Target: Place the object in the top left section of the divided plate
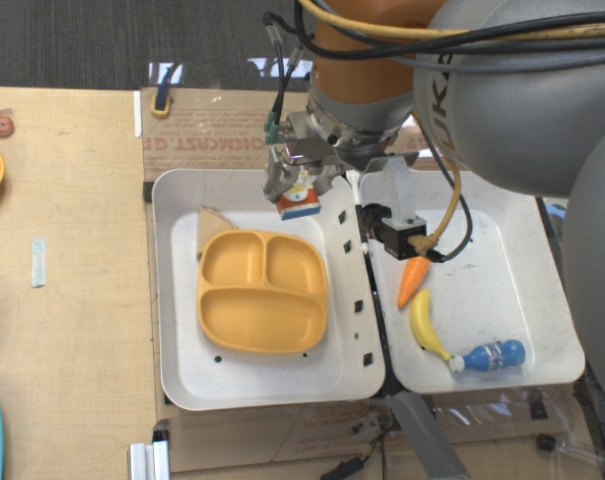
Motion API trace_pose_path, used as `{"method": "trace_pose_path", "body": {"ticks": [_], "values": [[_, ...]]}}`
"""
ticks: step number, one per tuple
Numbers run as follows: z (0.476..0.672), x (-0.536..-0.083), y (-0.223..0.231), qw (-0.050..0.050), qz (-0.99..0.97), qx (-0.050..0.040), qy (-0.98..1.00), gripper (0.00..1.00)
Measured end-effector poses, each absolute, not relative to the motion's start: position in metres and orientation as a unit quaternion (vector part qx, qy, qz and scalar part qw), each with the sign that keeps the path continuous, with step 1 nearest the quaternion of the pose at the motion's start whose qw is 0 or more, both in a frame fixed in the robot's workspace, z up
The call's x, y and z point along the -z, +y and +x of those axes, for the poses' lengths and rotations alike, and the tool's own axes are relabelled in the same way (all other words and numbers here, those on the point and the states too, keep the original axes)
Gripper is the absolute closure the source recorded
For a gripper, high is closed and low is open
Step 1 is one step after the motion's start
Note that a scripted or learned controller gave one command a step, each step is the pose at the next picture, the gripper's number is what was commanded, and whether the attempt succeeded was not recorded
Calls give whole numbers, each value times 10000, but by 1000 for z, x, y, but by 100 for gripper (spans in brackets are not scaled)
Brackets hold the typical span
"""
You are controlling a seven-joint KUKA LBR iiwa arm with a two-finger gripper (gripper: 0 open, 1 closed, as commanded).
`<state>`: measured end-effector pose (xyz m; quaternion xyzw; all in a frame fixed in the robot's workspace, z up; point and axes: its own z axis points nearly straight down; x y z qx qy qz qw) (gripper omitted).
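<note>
A yellow divided plate lies in the left white bin, with two small sections at its far side and one large section at the near side. My gripper hangs over the far edge of the left bin, just beyond the plate's top right section. It is shut on a small red, white and blue object that sits between its fingers, above the bin floor.
The right bin holds an orange carrot, a yellow banana and a small blue bottle. A tan card lies under the plate's far left corner. The arm's bulk overhangs the right bin.
</note>
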<state>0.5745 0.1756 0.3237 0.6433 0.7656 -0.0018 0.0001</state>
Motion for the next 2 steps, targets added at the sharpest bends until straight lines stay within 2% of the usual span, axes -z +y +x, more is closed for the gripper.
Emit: {"method": "trace_pose_path", "body": {"ticks": [1,2], "values": [[546,-239,209,-7,6047,25,7965,100],[546,-239,209,-6,6049,23,7963,0]]}}
